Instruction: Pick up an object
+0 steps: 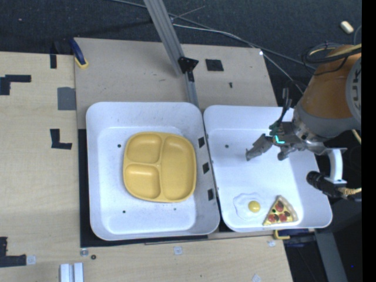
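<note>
In the right bin (235, 122) lie a toy fried egg (249, 205) and a toy pizza slice (280, 211), side by side near the front wall. My gripper (271, 152) hangs over the middle of that bin, well behind both toys. Its two fingers are spread apart with nothing between them, one finger (257, 150) pointing left toward the bin's centre.
The left bin (100, 157) holds a yellow divided plate (160, 166). A slanted metal pole (167, 28) rises behind the bins. The arm's orange band and grey wrist (329, 98) stand over the right bin's far right side. Cables run across the dark floor behind.
</note>
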`<action>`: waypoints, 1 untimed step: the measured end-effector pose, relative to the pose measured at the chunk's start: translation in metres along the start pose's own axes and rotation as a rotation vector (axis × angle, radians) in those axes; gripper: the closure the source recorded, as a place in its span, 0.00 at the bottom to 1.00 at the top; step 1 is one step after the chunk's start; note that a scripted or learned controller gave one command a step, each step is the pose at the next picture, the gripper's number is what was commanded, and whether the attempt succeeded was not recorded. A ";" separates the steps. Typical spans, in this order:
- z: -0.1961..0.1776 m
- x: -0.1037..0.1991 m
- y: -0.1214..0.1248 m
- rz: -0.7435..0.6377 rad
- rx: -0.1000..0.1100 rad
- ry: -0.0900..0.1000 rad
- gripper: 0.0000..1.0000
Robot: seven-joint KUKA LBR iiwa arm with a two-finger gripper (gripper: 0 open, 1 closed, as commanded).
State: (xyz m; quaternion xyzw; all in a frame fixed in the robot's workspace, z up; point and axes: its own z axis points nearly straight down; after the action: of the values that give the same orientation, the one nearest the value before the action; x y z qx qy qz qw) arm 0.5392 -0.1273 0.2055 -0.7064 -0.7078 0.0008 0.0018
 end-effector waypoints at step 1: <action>-0.001 0.000 0.000 0.000 -0.001 0.000 0.00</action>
State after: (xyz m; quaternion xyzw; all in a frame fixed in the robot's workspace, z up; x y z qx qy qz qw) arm 0.5396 -0.1273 0.2060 -0.7064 -0.7078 0.0004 0.0013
